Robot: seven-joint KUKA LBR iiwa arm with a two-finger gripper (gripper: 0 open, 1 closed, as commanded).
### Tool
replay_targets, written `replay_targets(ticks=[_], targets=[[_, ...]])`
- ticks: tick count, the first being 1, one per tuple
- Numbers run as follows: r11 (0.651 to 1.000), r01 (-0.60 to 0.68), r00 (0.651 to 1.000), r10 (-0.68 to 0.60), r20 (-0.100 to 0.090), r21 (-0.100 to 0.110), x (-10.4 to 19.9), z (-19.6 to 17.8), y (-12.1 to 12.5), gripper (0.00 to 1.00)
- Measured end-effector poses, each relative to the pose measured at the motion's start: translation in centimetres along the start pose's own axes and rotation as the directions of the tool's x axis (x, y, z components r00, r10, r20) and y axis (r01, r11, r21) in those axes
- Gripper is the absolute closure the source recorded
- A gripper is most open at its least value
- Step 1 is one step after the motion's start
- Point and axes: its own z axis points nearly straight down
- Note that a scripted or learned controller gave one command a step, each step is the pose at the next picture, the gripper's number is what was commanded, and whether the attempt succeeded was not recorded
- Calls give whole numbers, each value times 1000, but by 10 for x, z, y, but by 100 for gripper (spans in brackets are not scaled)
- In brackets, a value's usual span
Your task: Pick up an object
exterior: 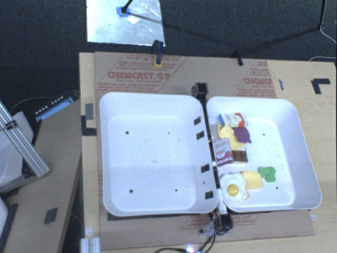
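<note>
We are reading red print on the brown sheet [174, 73] lying under both bins: "CHEMCAST" with further letters after it, upper left of centre, and the same word again toward the upper right, partly covered. The small packet [222, 151] in the right bin [305, 157] is carrying a red label, but its writing is too small for us to make out, and the same goes for the red, white and blue carton [234, 119] above it.

How the jaws are standing we cannot tell.

We are finding all the loose objects gathered along the left side of the right bin, in the right half of the frame. The carton is sitting uppermost, with a yellow piece [226, 133] and a purple piece [242, 135] just below it, touching each other. A brown bar [239, 156] is lying beside the packet. Lower down, a fried egg toy [233, 187] is resting against a yellow lump [253, 179], with a green piece [267, 173] just to its right. The left bin [105, 141] is sitting alongside, left of centre
</note>
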Motion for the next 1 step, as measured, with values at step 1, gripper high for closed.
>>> replay_targets(ticks=[1], targets=[[1000, -5, 1000, 5, -2, 2, -11, 0, -34, 100]])
